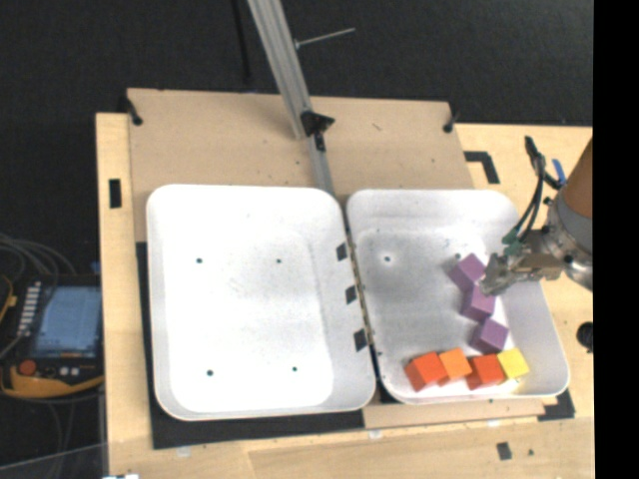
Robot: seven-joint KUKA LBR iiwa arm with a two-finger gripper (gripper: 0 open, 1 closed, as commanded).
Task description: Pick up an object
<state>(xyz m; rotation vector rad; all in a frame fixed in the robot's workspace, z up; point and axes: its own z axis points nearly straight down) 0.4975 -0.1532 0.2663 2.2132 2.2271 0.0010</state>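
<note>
In the right bin, three purple blocks lie in a loose column: one at the top, one below it, and one lowest. Along the bin's front wall lies a row of blocks: red-orange, orange, red and yellow. My gripper reaches in from the right and is low over the right side of the upper two purple blocks. Its tip hides part of them. No block is visibly lifted.
The left bin sits beside the right one, with a row of small clips between them. A slanted metal rail rises behind the bins. A handheld pendant lies off the bench at the left.
</note>
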